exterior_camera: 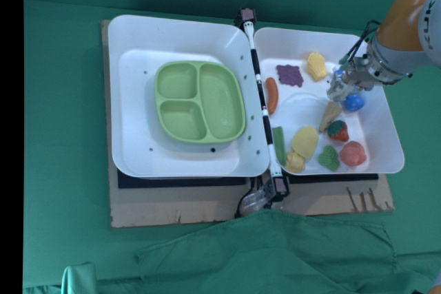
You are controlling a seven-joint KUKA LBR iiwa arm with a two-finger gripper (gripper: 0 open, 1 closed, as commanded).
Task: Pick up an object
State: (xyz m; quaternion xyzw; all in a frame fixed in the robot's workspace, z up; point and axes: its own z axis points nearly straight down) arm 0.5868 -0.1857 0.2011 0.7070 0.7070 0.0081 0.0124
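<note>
- Gripper [339, 90] sits low in the right bin [386, 131], near its back right part; from my feed I cannot tell how it is set, and I see nothing gripped in it.
- Just beside the tip lies a blue ball [355, 102], smooth and round, and a tan cone [329, 115] pointing away below it; whether either is touched I can't tell.
- Around them: a yellow lumpy piece [316, 66], a purple flat piece with wavy edges [289, 74], an orange sausage shape [271, 94], a red strawberry [337, 130], a pinkish-red rounded fruit [353, 153], a green bumpy floret [328, 158], a pale yellow pear shape [303, 143] and a green strip [278, 144].
- In the left bin [131, 79] rests a light green plate [200, 101], glossy plastic, rounded corners, three compartments.
- Both bins stand on a cardboard sheet [172, 213] over green cloth [62, 148].
</note>
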